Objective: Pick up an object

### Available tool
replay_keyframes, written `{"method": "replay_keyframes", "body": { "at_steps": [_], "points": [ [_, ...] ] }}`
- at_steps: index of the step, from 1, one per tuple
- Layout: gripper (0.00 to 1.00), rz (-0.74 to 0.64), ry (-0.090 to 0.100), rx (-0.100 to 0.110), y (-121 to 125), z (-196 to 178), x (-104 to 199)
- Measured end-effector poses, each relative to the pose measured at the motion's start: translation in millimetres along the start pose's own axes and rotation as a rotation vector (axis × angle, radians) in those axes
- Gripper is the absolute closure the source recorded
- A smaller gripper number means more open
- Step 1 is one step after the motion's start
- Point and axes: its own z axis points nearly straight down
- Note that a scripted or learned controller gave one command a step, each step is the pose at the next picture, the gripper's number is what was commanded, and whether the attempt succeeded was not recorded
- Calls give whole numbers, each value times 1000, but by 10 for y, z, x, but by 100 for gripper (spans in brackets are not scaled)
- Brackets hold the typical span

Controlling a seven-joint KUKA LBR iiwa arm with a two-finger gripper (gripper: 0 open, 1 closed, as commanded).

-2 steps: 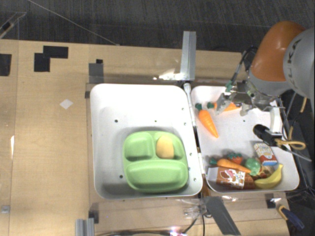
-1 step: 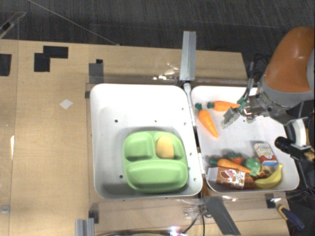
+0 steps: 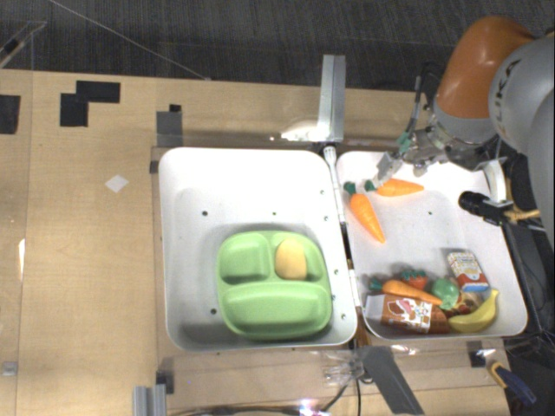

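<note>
Two white bins side by side on the desk. Left bin (image 3: 182, 232): green divided tray (image 3: 260, 306) with a yellow fruit (image 3: 291, 258) in its upper right compartment.

Right bin (image 3: 434, 232), used here as landmark. Arm (image 3: 486, 68) enters over its far right corner. Tool (image 3: 408, 159) hangs low at the bin's far edge, just above one carrot (image 3: 399, 187) that lies flat on the bin floor near the far wall. Cannot tell whether the tool is parted or clenched; nothing seen lifted.

Second carrot (image 3: 368, 217) lies slanted by the bin's left wall, close to the first, leafy ends near each other.

Bin's near edge: pile with banana (image 3: 475, 315), small carton (image 3: 462, 267), brown packet (image 3: 406, 312), some orange and green pieces among them.
</note>
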Motion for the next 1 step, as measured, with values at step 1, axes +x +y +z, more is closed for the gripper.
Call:
{"method": "replay_keyframes", "body": {
  "at_steps": [1],
  "points": [
    [0,132,-1,-1,-109,704,-42]
  ]
}}
